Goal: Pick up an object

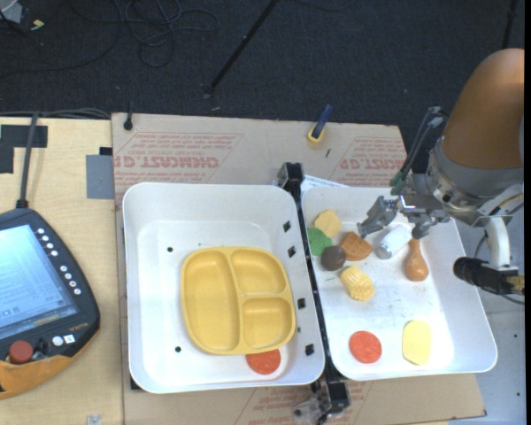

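The end effector (391,235) hung in the right bin (478,343), seemingly spread apart, empty, beside the drumstick (415,261).

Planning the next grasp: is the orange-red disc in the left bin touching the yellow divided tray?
Touching. In the camera view, the orange-red disc sits against the near edge of the yellow divided tray, partly tucked beneath its rim, no gap between them.
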`<state>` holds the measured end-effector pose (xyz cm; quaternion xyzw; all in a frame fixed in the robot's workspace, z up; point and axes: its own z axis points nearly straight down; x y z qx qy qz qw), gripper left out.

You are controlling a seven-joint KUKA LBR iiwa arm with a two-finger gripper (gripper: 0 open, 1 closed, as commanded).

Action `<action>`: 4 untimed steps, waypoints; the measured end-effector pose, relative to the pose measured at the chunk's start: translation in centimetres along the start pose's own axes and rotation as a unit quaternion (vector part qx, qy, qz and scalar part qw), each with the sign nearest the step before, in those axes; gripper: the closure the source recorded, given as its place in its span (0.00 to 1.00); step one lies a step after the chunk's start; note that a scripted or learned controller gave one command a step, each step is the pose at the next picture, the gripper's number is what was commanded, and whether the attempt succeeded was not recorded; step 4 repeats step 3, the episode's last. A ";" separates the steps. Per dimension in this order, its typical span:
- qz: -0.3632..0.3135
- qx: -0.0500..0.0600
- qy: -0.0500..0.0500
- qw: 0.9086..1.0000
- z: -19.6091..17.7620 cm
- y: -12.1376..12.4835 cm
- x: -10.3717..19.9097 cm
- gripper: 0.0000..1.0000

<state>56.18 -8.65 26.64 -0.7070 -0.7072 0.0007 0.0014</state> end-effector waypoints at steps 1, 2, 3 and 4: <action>0.000 0.007 0.001 1.000 15.1 -1.7 0.8 0.00; 0.005 0.001 0.000 1.000 13.3 -1.4 0.4 1.00; -0.004 -0.009 0.001 1.000 -4.9 -0.7 7.6 1.00; -0.004 -0.009 0.001 1.000 -4.9 -0.7 7.6 1.00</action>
